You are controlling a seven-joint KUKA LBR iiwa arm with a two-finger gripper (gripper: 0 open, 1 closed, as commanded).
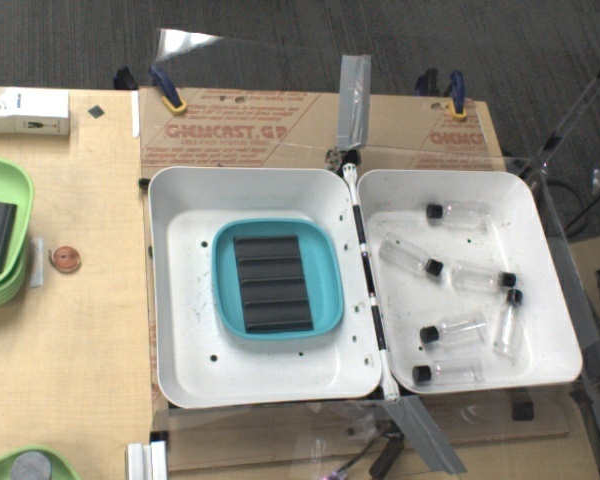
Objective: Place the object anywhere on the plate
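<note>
At six o'clock of the picture, nearest the camera, the front lip of the left shallow white plastic bin (270, 393) met the edge of the pale wooden worktop (70, 368). In the middle of this bin lay the square teal plate with rounded corners (325, 273), and on it rested a black ribbed rectangular insert (272, 283) that covered most of its floor.

At three o'clock from the plate, just beside it, stood the right shallow white plastic bin (540, 368). It held six clear plastic tubes with black caps, scattered and lying on their sides. One tube (410, 258) lay near the dividing rims, at about ten o'clock within its bin, and it was the closest to the plate. Another tube (445, 372) lay at six o'clock, near the front wall. A third tube (507, 323) lay at four o'clock, almost touching a neighbour.

The state of the claw I cannot tell, because the frame gave no sight of it.

In my judgement the task stood at its very first step: every tube was in the right bin and none was on the plate. The next move would call for choosing one tube that lay apart from the others, coming down over its middle across its long axis, closing on it, and carrying it toward nine o'clock to the plate.
</note>
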